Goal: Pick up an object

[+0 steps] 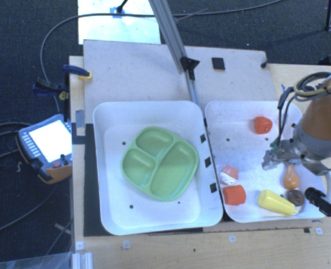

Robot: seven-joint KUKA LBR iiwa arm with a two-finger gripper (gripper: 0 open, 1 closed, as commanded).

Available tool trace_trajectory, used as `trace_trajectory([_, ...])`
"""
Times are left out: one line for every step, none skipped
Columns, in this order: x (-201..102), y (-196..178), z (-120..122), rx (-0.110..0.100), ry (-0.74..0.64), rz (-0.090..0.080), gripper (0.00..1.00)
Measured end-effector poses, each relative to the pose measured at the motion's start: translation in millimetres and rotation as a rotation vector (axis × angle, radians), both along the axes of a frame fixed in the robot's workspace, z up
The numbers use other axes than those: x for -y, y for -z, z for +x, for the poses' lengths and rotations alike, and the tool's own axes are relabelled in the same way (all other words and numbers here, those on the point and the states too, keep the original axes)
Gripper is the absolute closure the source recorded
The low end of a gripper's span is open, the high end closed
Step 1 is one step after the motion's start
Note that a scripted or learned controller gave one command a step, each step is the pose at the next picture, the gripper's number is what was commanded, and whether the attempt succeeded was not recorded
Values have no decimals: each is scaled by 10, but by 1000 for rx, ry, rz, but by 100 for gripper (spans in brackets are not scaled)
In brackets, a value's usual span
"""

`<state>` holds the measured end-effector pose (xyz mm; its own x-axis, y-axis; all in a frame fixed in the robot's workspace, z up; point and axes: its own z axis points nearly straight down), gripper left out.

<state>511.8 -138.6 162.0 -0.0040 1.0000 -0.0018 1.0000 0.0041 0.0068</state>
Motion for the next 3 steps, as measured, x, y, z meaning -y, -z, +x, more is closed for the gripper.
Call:
trace_trajectory([76, -461, 4, 0, 1, 0, 100])
trace_trajectory([78, -710, 18, -2, -1, 1, 100])
trace_trajectory([-416, -617, 140, -5, -5, 3, 100])
